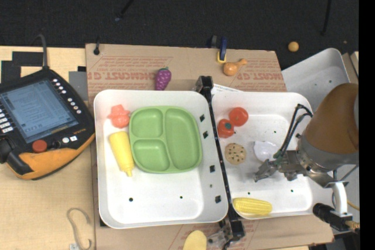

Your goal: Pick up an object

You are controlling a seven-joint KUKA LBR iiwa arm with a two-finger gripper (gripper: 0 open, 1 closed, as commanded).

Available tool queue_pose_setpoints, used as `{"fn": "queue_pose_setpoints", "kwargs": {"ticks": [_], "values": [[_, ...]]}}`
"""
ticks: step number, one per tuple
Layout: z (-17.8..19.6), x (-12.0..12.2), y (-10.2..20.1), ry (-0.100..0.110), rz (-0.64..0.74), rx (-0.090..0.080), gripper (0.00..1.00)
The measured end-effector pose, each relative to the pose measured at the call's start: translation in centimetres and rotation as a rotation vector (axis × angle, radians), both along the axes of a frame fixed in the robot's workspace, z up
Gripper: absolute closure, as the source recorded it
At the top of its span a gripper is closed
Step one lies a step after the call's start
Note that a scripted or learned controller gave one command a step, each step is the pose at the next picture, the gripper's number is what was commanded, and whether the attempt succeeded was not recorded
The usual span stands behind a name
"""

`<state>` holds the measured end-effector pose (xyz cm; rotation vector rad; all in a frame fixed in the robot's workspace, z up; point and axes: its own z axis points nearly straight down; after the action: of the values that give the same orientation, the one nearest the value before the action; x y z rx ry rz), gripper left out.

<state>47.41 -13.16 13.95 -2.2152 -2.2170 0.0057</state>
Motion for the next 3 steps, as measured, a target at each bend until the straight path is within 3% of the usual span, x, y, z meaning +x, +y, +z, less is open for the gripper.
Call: {"fn": "queue_pose_setpoints", "kwargs": {"ticks": [1,2,3], "values": [[-5.3,0.0,0.2,-0.004,0.000,-0.001,0.00],[-4.1,-0.1,-0.1,-0.004,-0.008,-0.001,1.00],[2.1,-0.2,0.1,-0.010,-0.001,-0.003,1.00]]}}
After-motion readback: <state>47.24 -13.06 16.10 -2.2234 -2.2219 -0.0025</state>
